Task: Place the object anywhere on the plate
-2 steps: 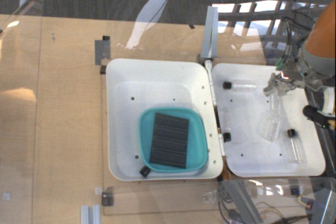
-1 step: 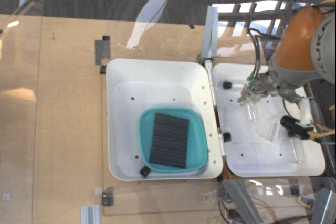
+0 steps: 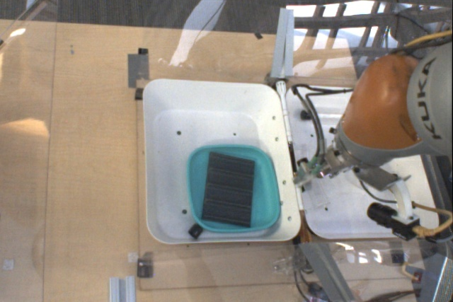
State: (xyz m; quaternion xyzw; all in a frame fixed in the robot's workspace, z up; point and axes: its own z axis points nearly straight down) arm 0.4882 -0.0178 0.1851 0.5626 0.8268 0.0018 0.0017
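Looking down at the bench, I saw the plate, a teal square with rounded corners, sitting low in the left bin. A dark ribbed slab lay flat across the middle of the plate, its long side running up and down, wholly inside the rim. A small black bit sat just off the plate's lower left corner, on the bin floor.

The arm hung to the right of the plate, over the right bin. The gripper was near the wall between the two bins, close to the plate's right edge. It was too small and too crowded by cables for me to tell how it stood, and I saw nothing in it.

To my eye the slab looked stiff and light, a grooved pad or block, not fragile. The ridges should give some grip. It lay low, so I judged the best hold would be across its short width, on the two long edges. If the slab was the object, it already rested on the plate and the job looked done.
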